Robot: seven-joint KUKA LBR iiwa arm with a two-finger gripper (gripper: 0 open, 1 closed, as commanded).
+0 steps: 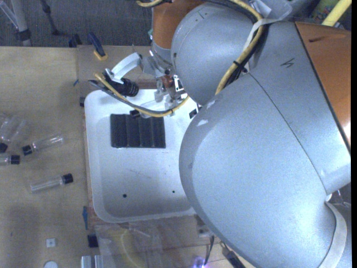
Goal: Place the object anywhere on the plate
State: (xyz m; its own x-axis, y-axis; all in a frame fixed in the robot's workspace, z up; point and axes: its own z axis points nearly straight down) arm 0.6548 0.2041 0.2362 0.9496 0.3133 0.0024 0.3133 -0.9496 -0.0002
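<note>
While looming over the right of the white bin [100, 166], hides much of it. Gripper [170, 91] at far edge; finger state unclear. Black ridged block [138, 131] lying left of centre.

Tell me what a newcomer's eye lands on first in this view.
The huge grey arm comes first, covering the right half of the view, with yellow cables looping over its top. Next is the white bin left of centre, with a black ribbed block lying flat in its upper part. Small clear vials with dark caps lie scattered on the bench at the far left.
</note>
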